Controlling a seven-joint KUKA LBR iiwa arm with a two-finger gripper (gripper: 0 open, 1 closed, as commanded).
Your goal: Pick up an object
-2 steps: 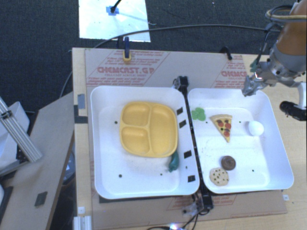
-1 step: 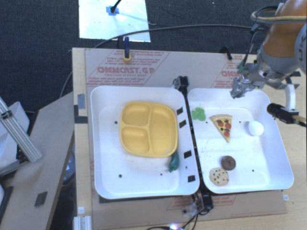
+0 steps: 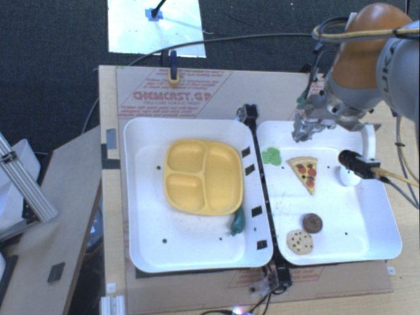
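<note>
End effector (image 3: 306, 131) hovers over the far edge of the right bin (image 3: 387, 238), can't tell if open or closed, nothing seen held; nearest target, pizza slice (image 3: 304, 172), lies just below it toward the camera, long axis pointing nearward, crust end closest.

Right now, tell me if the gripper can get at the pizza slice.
Probably yes. The gripper hangs over the right bin just above the pizza slice, which lies flat with bare floor around it; the green piece sits apart.
</note>
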